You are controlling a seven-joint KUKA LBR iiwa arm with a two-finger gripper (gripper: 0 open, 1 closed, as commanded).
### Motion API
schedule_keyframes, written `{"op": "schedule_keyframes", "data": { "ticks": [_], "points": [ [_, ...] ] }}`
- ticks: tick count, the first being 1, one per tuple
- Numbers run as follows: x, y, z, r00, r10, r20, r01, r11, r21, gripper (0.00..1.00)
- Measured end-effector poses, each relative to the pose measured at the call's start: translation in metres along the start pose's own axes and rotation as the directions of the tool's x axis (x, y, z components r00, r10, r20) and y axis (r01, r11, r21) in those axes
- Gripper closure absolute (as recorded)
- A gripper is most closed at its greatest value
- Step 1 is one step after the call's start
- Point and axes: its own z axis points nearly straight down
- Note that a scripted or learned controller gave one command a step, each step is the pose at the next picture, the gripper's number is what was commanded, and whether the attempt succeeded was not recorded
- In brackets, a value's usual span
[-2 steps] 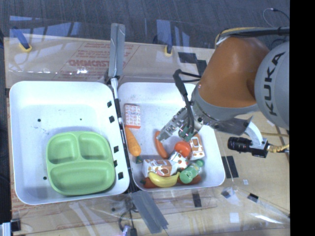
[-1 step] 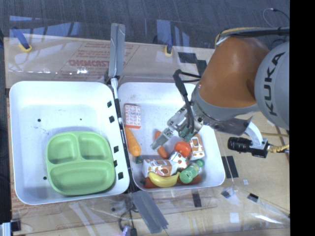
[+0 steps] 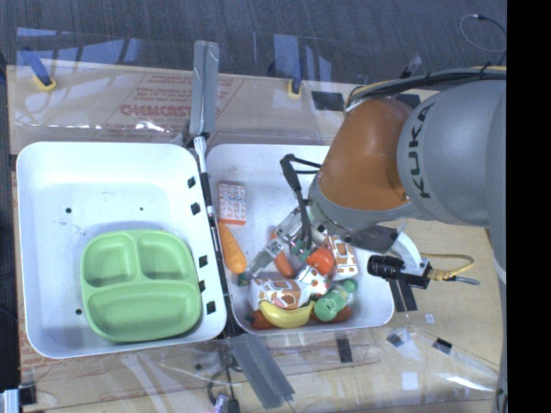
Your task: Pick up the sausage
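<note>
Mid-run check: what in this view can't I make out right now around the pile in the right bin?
- Gripper: the orange wrist band overhangs it; whether anything is held is unclear.
- Sausage: cannot be told apart in the cluttered pile, camera view.
- Right bin: far right part covered by the arm.
- Small carton: print too small to read.

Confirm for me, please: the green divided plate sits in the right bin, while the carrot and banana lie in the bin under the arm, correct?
Not quite. The camera view shows the green divided plate in the left bin, not the right one. The rest holds: the carrot and banana lie in the right bin, under the arm.
</note>
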Motion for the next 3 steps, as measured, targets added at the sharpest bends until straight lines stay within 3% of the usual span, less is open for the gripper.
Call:
{"op": "schedule_keyframes", "data": {
  "ticks": [1, 2, 3],
  "points": [
    [-0.0217, -0.0189, 0.0951, 0.998, 0.063, 0.008, -0.063, 0.998, -0.009, 0.0],
    [-0.0216, -0.0184, 0.0853, 0.998, 0.058, 0.006, -0.058, 0.998, -0.007, 1.0],
    [-0.0216, -0.0183, 0.0853, 0.998, 0.058, 0.006, -0.058, 0.998, -0.007, 0.0]
  ]
}}
